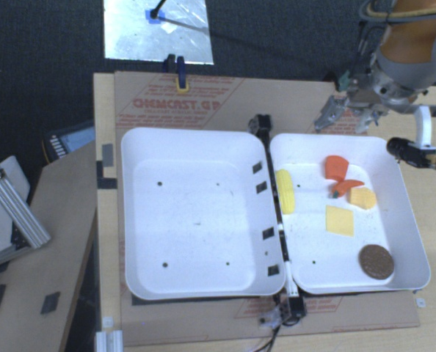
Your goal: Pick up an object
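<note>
The right bin (405, 196) holds several small items: a yellow corn cob (285, 191) by its left wall, an orange piece (335, 166), a small carrot (347, 187), a yellow-orange block (363, 197), a flat yellow square (340, 220) and a brown round cookie (376, 261) at the front. My gripper (347, 117) hangs above the bin's far rim, behind the orange piece. Its fingers are open with nothing between them.
The left bin (196, 211) sits beside the right one, joined by a black hinge strip (271, 196). A shiny metal sheet (157, 19) lies at the back, a yellow clamp (181, 75) in front of it. An aluminium rail (12, 204) leans at far left.
</note>
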Motion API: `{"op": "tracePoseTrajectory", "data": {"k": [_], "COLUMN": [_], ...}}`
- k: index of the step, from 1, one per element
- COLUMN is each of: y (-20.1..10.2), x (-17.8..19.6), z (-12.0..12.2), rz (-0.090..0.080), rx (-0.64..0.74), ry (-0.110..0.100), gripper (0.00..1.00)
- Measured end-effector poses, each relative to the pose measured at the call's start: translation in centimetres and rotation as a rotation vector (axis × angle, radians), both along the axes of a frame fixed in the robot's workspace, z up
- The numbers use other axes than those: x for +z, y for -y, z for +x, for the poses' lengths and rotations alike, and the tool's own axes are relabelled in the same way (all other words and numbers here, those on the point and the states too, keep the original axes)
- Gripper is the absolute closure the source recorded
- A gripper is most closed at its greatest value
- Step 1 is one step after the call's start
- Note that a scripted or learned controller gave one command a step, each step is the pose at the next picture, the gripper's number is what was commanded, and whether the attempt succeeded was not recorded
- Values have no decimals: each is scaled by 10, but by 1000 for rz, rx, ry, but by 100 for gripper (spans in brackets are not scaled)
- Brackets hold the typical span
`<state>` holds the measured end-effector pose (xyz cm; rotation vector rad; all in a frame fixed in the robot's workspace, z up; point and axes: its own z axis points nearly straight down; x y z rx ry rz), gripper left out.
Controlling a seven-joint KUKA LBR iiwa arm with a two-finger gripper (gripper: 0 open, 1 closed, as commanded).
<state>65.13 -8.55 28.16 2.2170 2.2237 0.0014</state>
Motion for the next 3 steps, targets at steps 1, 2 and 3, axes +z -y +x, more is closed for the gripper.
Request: {"op": "tracePoseTrajectory", "data": {"k": [1, 2, 3], "y": [44, 104, 122], "x": [50, 83, 141], "z": [9, 3, 8], "rz": [-3, -3, -3], "rx": [-5, -6, -3], "ry": [6, 4, 7], "gripper": [0, 0, 0]}}
